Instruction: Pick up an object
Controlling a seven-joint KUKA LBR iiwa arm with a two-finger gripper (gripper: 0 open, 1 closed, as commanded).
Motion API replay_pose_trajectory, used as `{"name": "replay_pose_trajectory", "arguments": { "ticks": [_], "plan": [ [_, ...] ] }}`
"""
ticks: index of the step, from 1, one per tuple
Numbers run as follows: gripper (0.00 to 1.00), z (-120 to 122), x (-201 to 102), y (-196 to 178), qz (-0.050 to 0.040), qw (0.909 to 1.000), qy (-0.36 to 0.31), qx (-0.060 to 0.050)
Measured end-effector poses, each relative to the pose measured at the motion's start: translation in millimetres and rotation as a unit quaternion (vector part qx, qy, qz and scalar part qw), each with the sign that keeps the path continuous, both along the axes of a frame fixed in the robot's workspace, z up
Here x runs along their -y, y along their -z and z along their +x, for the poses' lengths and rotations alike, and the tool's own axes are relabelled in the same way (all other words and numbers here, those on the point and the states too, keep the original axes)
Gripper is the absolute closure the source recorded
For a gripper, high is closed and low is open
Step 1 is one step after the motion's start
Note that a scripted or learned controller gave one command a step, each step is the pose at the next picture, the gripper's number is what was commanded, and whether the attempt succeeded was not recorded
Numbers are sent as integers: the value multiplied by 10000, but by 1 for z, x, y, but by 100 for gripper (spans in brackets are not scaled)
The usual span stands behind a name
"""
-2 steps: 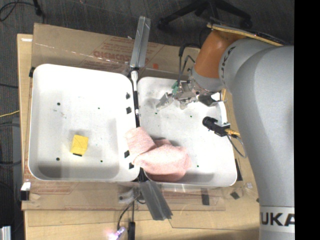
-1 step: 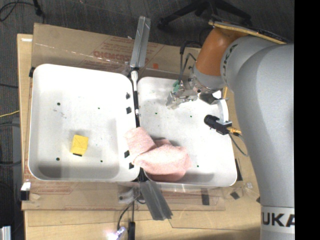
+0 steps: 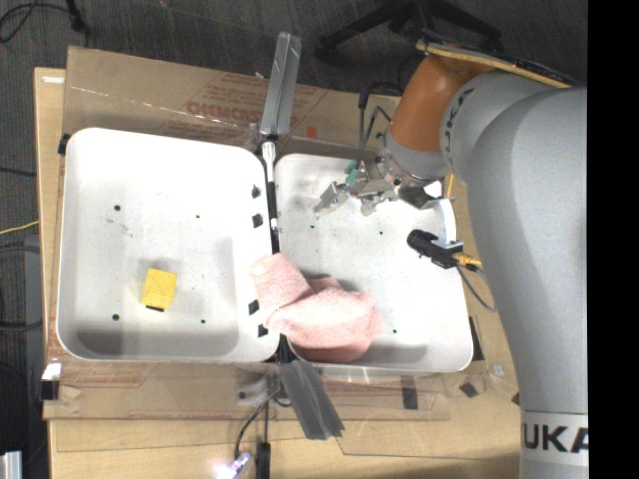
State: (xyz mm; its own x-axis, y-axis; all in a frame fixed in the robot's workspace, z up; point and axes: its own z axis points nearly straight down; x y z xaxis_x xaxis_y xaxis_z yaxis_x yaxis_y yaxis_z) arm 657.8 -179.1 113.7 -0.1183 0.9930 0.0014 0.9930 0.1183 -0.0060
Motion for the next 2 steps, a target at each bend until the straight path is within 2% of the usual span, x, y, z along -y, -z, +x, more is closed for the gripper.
{"name": "replay_pose_trajectory", "arguments": {
  "ticks": [1,2],
  "plan": [
    [0,-26,-38,-12,1,9988,-481,12],
    [0,-9,-45,22,-10,9981,614,18]
  ]
}}
